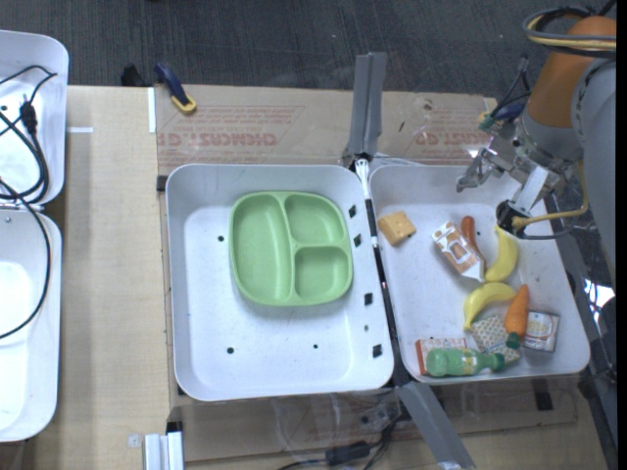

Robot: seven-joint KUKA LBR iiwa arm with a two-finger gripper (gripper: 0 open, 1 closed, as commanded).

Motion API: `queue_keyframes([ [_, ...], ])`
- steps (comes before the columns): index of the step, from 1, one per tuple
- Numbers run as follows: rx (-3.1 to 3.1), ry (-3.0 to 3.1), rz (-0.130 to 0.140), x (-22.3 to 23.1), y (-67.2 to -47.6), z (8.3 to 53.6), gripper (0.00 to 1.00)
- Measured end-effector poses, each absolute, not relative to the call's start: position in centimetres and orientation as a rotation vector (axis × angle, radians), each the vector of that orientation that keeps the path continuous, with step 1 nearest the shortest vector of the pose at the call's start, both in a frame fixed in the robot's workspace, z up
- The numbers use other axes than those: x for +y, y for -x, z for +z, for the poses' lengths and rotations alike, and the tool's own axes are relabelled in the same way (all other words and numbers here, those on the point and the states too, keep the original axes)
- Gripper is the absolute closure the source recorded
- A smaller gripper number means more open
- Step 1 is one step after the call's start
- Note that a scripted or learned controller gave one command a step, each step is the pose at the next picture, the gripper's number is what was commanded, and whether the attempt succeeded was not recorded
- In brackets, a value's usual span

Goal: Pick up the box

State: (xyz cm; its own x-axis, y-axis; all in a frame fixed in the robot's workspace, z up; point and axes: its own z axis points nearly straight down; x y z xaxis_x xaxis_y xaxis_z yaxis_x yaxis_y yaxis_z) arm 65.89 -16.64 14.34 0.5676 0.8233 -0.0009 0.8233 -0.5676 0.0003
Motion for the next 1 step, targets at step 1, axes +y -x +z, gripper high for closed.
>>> queue_keyframes([
  [1,1.447,-2.787,-0.003,-20.06,-65.91,29.86,0.0],
])
